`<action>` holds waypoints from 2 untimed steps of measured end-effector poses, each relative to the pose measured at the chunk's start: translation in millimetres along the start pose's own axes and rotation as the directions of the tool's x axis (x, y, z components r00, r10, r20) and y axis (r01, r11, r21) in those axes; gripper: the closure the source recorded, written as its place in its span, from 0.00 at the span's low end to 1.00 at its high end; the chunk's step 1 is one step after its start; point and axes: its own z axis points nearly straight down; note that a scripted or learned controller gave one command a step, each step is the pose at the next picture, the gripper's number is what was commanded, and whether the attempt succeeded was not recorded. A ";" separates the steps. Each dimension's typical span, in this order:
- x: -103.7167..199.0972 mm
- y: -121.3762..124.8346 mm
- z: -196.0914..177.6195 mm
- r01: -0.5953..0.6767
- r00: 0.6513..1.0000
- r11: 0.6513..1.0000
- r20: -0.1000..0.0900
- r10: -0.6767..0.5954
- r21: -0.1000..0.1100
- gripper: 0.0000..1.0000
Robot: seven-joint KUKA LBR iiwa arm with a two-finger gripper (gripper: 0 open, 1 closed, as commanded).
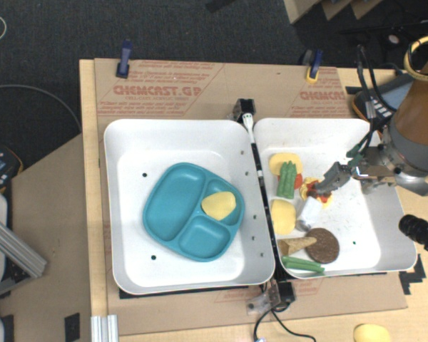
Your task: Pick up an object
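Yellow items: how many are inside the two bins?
3: one on the blue plate at, two in the right bin at and. More may be hidden.

Robotics lab — clamped board (200, 91), white bins (121, 191), cables.

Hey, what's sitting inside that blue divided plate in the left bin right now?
The blue divided plate holds one pale yellow piece in its upper right compartment. The other two compartments show bare blue. What lies under the yellow piece is covered.
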 end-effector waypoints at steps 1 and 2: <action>87.1 -4.1 97.4 0.004 1.000 1.000 -0.005 -0.004 0.023 0.00; 81.1 -1.5 81.7 -0.005 1.000 1.000 0.000 0.005 0.009 1.00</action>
